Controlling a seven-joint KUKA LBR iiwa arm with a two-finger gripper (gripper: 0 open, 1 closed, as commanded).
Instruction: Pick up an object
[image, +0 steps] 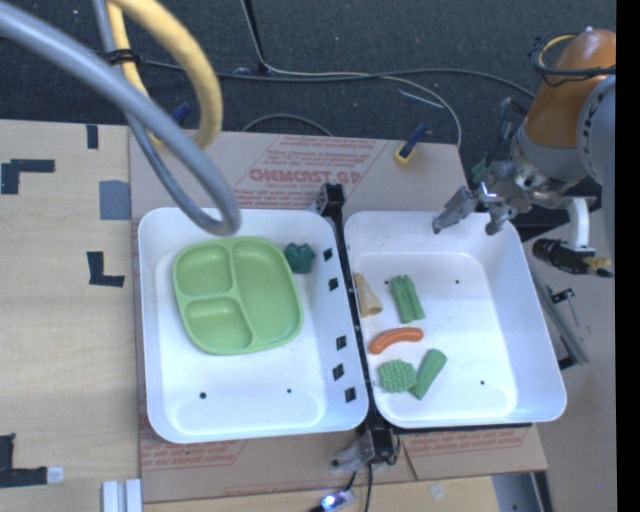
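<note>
Jaws (470, 212) are spread wide and pinching nothing, hanging over the right bin (530, 290) at its top rim, about twelve o'clock. The toys lie down toward seven o'clock from them: asparagus (405, 297) nearest, its long axis running twelve-to-six, cone (369, 295) beside it, then sausage (396, 339), cucumber (430, 373) and broccoli (396, 376) farther down.

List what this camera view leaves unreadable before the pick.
- Arm: the right edge cuts off its upper part.
- Green divided plate: a grey hose crosses its far corner.
- Small dark green piece beside the plate: too small to identify.
- Tan item in the right bin: too blurred to name.
</note>
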